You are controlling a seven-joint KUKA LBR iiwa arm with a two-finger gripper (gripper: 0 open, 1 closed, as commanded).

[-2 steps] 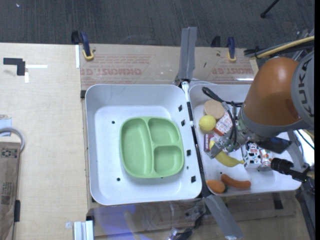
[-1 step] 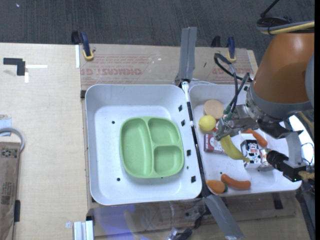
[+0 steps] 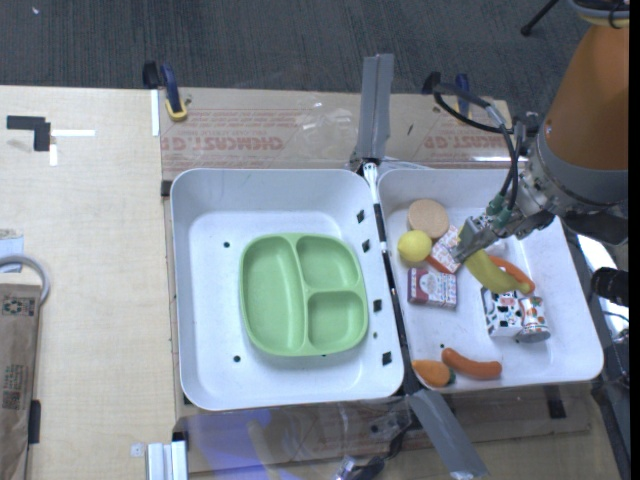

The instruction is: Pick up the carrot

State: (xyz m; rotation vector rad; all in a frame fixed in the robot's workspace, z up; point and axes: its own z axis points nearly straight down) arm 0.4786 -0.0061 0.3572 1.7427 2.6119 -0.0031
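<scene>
Gripper (image 3: 462, 251) hangs low over the right bin (image 3: 580, 368), near its middle, reaching in from the right under the grey wrist and the orange band (image 3: 597, 88). Finger spread cannot be read from this angle, and nothing can be seen clamped in it. Tip sits over a small red-and-white carton (image 3: 444, 249), just beside a banana (image 3: 490, 271).

Carrot (image 3: 516, 271) lies in the right bin, right of the gripper, slim and orange, running down and to the right along the banana's far side and touching it. Part of it is hidden behind the banana.

Other contents of the right bin: a round tan disc (image 3: 428, 215) at the back; a lemon (image 3: 414, 245) just below it; a red box (image 3: 433, 288) lying flat beside the lemon; a cow-print can (image 3: 517, 317) on its side right of the box. At the front edge, an orange sausage-shaped piece (image 3: 474, 365), with a smaller orange piece (image 3: 432, 372) touching its left end.

Left bin (image 3: 200, 268) holds a green three-compartment plate (image 3: 303, 295), set about centre. Bins sit side by side on a bench (image 3: 90, 218), with cardboard (image 3: 260, 133) behind them. Cables (image 3: 480, 118) trail from the wrist towards the back of the right bin.
</scene>
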